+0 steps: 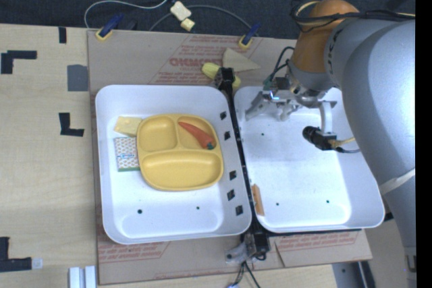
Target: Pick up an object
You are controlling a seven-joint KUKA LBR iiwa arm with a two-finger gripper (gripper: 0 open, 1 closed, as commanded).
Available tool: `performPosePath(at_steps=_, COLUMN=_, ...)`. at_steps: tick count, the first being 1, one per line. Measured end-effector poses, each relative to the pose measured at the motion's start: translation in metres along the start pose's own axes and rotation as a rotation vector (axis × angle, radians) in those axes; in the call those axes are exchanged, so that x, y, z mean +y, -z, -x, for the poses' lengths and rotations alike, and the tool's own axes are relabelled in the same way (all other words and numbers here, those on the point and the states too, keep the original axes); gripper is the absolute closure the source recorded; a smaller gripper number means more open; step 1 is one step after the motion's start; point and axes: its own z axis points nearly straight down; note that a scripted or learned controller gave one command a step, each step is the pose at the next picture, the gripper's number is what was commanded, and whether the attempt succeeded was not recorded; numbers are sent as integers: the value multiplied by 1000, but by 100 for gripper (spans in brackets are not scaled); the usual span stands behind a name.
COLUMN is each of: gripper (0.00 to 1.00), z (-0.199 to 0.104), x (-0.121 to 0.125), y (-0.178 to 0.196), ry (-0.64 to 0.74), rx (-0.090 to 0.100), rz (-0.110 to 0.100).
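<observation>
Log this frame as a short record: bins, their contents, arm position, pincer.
left bin: yellow divided plate, red pepper in its upper right compartment; sponge and pale yellow block touching the plate's left edge
right bin: small orange stick at its left wall
arm: above right bin's far end
pincer: nothing seen between fingers

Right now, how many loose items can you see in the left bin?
4. A yellow divided plate in the middle of the left bin, a red chili pepper in its upper right compartment, and a yellow wedge and patterned sponge at the plate's left edge. The plate may hide more.
</observation>
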Motion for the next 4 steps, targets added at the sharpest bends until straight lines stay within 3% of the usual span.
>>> performPosePath(at_steps=1, gripper=0, z=-7, x=1, y=-11, ry=2, rx=-2, rz=5)
performPosePath(at_steps=2, gripper=0, z=-77, x=-63, y=94, ry=1, rx=0, rz=8)
performPosePath(at_steps=3, gripper=0, z=-55, x=-77, y=88, ry=-1, rx=1, rz=4)
performPosePath(at_steps=4, gripper=0, z=-35, x=-6, y=88, ry=2, rx=0, rz=10)
